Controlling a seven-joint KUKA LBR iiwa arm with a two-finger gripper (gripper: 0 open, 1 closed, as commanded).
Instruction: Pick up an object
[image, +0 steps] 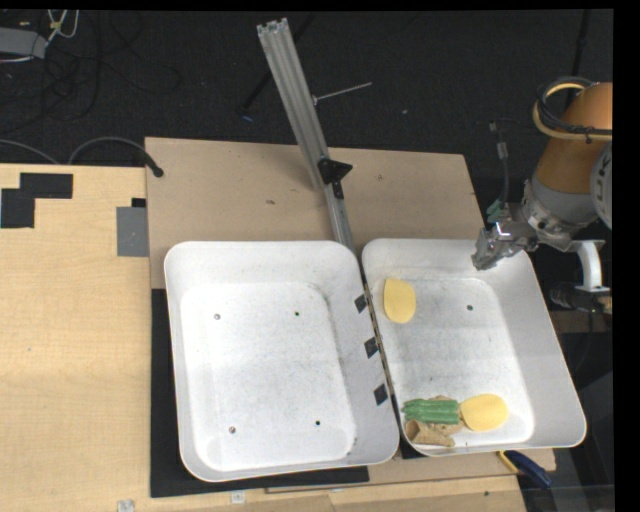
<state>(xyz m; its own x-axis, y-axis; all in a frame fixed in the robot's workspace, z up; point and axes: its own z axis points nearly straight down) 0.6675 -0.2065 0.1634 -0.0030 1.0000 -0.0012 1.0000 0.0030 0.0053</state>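
Note:
Two shallow white bins sit side by side. The right bin (520, 330) holds a pale yellow oval piece (399, 300) near its far left wall. At its near edge lie a green ridged piece (432, 409), a round yellow piece (484, 411) and a small tan piece (432, 433). My gripper (487, 250) hangs over the far right corner of the right bin, well away from all the pieces, with nothing seen between its fingers.
The left bin (260, 360) lies beside the right one, with black clips (367, 325) along the shared wall. A grey metal rail (305, 120) slants down from the back to the bins' far edge. Cables trail across the dark floor behind.

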